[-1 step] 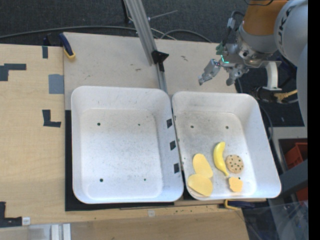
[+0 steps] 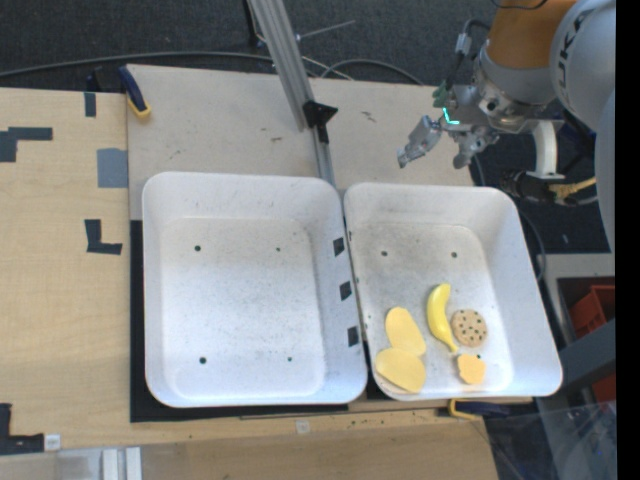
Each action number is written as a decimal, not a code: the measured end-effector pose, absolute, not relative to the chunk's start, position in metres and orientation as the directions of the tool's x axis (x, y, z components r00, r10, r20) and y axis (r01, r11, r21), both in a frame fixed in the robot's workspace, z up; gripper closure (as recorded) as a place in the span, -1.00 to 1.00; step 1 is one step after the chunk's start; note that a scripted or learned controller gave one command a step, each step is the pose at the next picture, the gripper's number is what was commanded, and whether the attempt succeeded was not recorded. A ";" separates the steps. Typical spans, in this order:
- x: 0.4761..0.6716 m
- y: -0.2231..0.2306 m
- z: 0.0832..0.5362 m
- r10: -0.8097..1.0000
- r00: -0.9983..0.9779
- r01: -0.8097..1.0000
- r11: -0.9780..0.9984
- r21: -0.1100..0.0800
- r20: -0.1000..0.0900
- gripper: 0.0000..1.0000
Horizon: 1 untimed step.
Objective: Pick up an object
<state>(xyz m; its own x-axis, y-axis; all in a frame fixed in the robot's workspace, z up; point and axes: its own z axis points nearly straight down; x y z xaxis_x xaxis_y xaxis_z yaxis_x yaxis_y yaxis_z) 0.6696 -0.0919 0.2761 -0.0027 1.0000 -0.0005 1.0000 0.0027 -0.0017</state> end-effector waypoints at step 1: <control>0.670 -0.085 0.230 1.000 -0.002 1.000 0.002 -0.006 -0.001 -1.00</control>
<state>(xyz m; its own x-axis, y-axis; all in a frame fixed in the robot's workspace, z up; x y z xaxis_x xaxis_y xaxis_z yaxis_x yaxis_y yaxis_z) 0.6701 -0.0853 0.2304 -0.0022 1.0000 -0.0011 1.0000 0.0022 -0.0055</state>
